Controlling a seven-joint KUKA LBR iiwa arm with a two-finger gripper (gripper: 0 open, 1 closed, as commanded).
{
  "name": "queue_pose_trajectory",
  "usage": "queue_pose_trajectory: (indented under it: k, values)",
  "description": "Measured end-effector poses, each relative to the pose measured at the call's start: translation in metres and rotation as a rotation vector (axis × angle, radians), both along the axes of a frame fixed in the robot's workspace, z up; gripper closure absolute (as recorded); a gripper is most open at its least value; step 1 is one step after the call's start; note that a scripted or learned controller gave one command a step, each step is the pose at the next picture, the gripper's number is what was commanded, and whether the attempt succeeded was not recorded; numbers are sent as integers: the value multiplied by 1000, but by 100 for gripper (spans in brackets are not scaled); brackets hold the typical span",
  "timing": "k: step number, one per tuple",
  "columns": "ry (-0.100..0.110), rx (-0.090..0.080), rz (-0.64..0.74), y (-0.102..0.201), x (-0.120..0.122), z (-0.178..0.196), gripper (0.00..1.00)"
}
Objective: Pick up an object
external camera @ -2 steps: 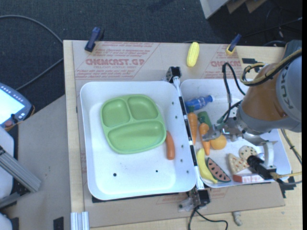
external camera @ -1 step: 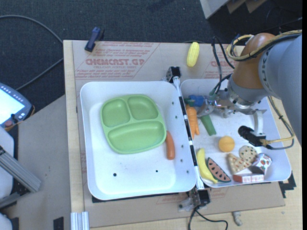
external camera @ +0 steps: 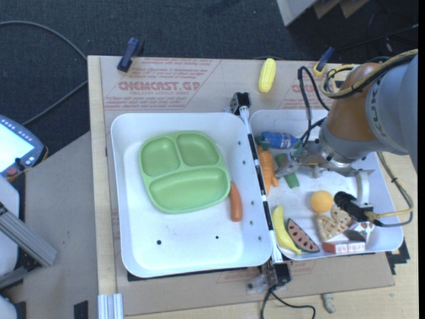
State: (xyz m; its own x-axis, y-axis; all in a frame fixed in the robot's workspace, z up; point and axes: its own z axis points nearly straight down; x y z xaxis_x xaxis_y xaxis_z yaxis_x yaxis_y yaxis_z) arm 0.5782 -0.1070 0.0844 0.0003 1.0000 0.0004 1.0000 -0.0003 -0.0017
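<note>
My gripper (external camera: 297, 163) reaches down into the right bin (external camera: 388, 185), in its left half. Just below it lies a small green piece (external camera: 292, 179), and an orange carrot (external camera: 267, 168) lies to its left along the bin wall. A blue bottle (external camera: 277, 139) lies just above and to the left of the gripper. Lower in the same bin are an orange ball (external camera: 322, 201), a banana (external camera: 281, 230), a watermelon slice (external camera: 303, 236), a waffle-like piece (external camera: 334, 223) and a red and white box (external camera: 345, 246). The arm's orange band (external camera: 350, 108) hides the bin's upper right part.
The left bin (external camera: 133, 238) holds a green divided plate (external camera: 184, 171) and an orange sausage-shaped toy (external camera: 236, 201) by its right wall. A yellow corn cob (external camera: 267, 75) lies on the bench behind the bins. A black cable loops beside the arm.
</note>
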Motion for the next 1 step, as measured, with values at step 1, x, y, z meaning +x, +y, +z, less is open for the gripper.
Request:
queue_pose_trajectory:
  k: [1]
  values:
    - [-3,-2,0,-29,28,0,0]
